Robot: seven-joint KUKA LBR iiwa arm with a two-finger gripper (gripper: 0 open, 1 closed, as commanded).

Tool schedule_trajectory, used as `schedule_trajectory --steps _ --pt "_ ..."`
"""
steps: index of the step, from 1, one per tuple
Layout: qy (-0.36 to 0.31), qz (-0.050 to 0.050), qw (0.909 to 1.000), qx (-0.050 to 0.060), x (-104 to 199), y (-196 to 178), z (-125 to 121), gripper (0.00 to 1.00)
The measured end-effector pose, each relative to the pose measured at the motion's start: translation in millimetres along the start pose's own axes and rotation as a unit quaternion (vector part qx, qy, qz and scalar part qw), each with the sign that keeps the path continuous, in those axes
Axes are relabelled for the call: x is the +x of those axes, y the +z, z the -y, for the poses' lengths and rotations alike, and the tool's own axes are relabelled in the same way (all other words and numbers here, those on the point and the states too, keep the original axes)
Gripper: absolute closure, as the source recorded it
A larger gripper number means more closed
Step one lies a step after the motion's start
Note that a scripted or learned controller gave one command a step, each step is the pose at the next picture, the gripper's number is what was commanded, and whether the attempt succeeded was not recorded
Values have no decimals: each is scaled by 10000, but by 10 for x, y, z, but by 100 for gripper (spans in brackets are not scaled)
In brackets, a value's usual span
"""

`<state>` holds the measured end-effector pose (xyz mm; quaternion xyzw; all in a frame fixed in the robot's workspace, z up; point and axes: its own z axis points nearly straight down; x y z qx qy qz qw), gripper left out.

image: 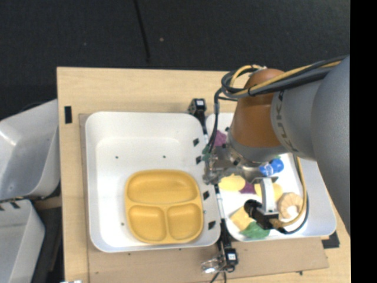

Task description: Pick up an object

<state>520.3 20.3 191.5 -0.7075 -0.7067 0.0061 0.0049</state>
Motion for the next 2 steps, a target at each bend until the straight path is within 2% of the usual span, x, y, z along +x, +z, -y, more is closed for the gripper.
schedule_trajectory --steps 1,2 --pt "-32 -18 9999 -118 227 -924 186 100" --pt "-53 -35 9998 -179 931 -2422 -154 100"
